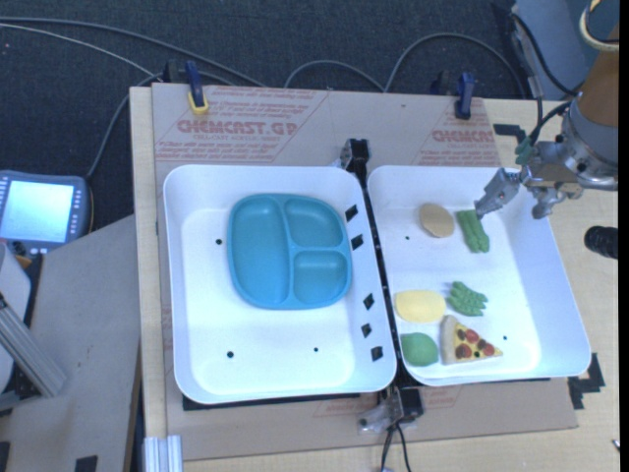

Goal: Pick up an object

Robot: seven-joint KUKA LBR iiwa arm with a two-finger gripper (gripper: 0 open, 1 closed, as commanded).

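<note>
My gripper (519,199) hangs over the far right part of the right bin (550,264), fingers spread open and nothing between them. One fingertip (491,202) is just above the long green vegetable (473,231). A tan potato-like piece (437,220) lies to the left of that. Toward the bin's front lie a yellow piece (420,306), a leafy green piece (468,299), a round green piece (420,348) and a pizza slice (466,343).
The left bin (197,362) holds a blue divided plate (290,251). A black divider with clips (369,264) runs between the bins. Clamps (197,96) and cables lie at the bench's far edge. A screen (39,209) stands at the left.
</note>
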